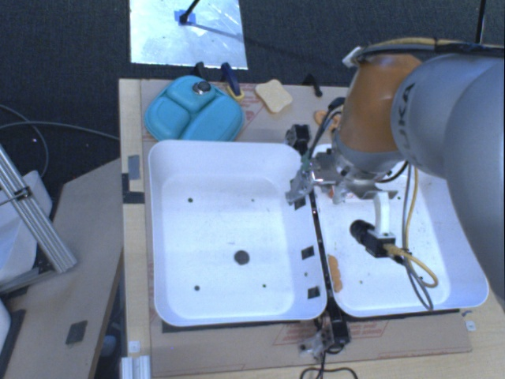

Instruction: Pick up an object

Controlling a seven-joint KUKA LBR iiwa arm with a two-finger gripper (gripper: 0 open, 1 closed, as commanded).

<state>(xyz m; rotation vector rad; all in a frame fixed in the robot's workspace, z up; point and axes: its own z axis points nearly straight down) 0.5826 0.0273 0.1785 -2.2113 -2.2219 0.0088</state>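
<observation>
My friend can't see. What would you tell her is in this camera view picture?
A big grey robot arm with an orange band reaches from the right over two white bins sitting side by side. The left bin has a small dark round thing in it, and the right bin has a small orange piece near the middle divide. A blue sectioned tray lies behind the bins.

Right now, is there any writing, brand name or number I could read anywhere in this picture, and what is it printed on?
"KUKA": dark letters running sideways down the big grey robot arm, just beside its orange band; only partly legible.
Reddish print on the brown cardboard sheet behind the white bins: too blurred to read.
Faint marks on the cardboard edge at the front: too small to read.
Nothing readable on the blue plastic divided tray.
</observation>
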